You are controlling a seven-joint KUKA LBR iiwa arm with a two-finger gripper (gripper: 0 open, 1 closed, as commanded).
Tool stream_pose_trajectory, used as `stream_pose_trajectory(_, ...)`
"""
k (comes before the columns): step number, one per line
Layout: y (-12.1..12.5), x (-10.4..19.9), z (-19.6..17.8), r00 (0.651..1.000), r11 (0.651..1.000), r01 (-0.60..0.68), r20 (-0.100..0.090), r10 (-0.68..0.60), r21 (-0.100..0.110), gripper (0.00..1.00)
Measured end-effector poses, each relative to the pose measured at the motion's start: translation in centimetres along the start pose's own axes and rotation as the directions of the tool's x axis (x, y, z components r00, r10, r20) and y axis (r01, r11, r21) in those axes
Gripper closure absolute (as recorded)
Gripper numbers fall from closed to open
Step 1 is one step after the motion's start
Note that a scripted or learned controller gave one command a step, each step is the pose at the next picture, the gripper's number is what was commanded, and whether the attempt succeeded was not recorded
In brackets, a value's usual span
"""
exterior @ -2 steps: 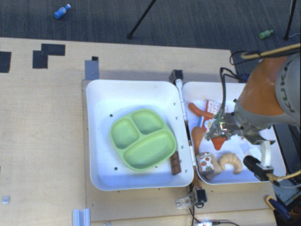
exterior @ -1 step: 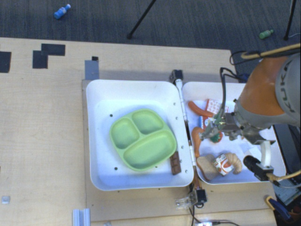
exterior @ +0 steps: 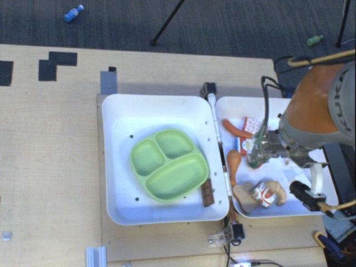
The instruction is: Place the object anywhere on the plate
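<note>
A green three-compartment plate [exterior: 169,164] lies in the left white bin [exterior: 119,127], with nothing on it. A brown bar [exterior: 207,193] rests in that bin against the plate's right rim. The arm reaches in from the right over the right bin [exterior: 236,207]. Its gripper [exterior: 255,156] hangs low among the food items there, above an orange carrot-shaped piece [exterior: 233,163]. A red sausage [exterior: 237,129], a red-and-white packet [exterior: 253,124], a small can [exterior: 262,194] and a tan bread piece [exterior: 243,197] lie around it.
A metal divider [exterior: 218,143] runs between the two bins. Cables and a clip [exterior: 225,237] lie on the bench in front of the bins. A dark tripod leg [exterior: 172,15] crosses the floor behind.
</note>
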State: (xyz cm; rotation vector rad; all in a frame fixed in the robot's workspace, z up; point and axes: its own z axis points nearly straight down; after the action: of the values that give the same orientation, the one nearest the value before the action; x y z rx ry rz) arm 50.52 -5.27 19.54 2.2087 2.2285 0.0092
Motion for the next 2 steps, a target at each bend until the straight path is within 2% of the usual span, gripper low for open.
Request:
stream_pose_trajectory(1, 3.0, 6.3, 1.1, 1.000, 1.000, -0.003, 0.000, 0.003, 0.005, 1.00)
stream_pose_trajectory(2, -1.6, -1.0, -15.0, 1.000, 1.000, -0.005, 0.002, 0.005, 0.000, 1.00)
